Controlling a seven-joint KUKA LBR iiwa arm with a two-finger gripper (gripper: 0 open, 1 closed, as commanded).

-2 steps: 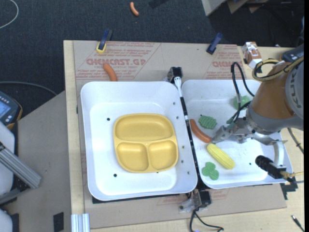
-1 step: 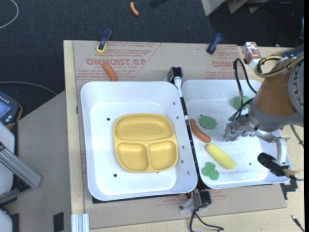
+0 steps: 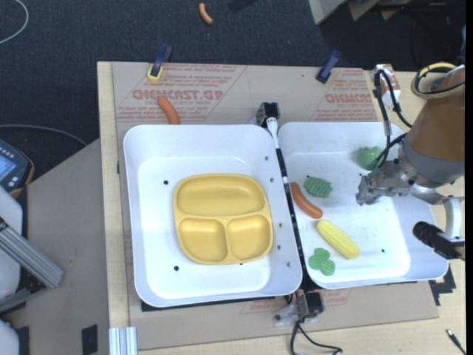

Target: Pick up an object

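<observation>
While my arm (image 3: 436, 135) reaches in from the right over the right-hand bin (image 3: 392, 268), my gripper (image 3: 367, 193) hangs low above the bin's white floor, about midway down its right half. Whether it is wide or narrow I cannot tell from this slant; nothing shows between its tips.

Several toy foods lie in this bin, any of which could be the object to pick. A pale green piece (image 3: 368, 155) lies nearest, just beyond my gripper toward the far wall and partly hidden by my wrist. A ridged green piece (image 3: 318, 187) lies to the left of my gripper, apart from it. Just beside that, near the bin's left wall, lies an orange-red sausage (image 3: 306, 200), set on a slant. A yellow corn cob (image 3: 338, 239) lies nearer the front wall, left of and below my gripper, also slanted. A small green leafy piece (image 3: 321, 261) lies just beside the cob's lower end, near the front left corner.

The left-hand bin (image 3: 148, 161) holds a yellow divided tray (image 3: 222, 218), well apart from me. Another orange sausage (image 3: 169, 110) lies on the cardboard (image 3: 222, 91) behind that bin.
</observation>
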